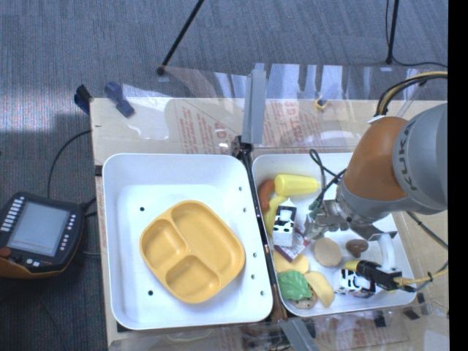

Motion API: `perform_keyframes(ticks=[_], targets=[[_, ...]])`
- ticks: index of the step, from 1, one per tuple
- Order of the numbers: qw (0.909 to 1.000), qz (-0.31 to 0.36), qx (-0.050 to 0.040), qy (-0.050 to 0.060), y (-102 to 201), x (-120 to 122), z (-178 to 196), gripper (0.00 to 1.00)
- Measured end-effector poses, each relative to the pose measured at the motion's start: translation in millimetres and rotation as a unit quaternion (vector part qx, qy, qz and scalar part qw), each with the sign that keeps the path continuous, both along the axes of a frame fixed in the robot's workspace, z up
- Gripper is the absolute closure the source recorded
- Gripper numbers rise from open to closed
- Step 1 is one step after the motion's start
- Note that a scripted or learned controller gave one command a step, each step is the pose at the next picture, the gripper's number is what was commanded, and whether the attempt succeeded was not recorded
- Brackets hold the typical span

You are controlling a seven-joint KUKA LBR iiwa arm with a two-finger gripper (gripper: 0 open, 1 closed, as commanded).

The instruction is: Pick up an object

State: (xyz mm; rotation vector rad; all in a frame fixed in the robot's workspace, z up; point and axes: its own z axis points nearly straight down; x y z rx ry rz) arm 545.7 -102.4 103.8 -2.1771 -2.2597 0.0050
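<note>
the arm's gripper [316,224] hangs low inside the right bin [333,159], near its middle, with the grey wrist and orange band covering most of it from above; whether it is released or clenched cannot be told from this angle, and nothing shows held in it. the nearest candidate is the black-and-white carton [284,225], which stands just beside the gripper toward the left bin, its long axis running roughly up and down the picture, near-parallel to the divider between the bins. a round tan disc [327,252] lies just below the gripper, toward the near wall, and a yellow corn cob [295,185] lies above it toward the far wall, its length running across the bin. a green leafy piece [294,285] and a small cow-patterned toy [356,282] sit near the front corner, further off. so the coming move likely turns on a short sideways shift toward the carton, or a drop onto the disc. the left bin [117,196] holds a yellow divided plate [191,251], well apart from the gripper.
</note>
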Motion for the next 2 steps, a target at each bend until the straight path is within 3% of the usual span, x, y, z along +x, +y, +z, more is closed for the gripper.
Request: perform_keyframes(ticks=[1, 2], targets=[[0.9984, 0.056, 0.0, -0.005, 30, 66, 86, 0.0], [0.9981, 0.061, 0.0002, -0.003, 12, 61, 14, 0.0]])
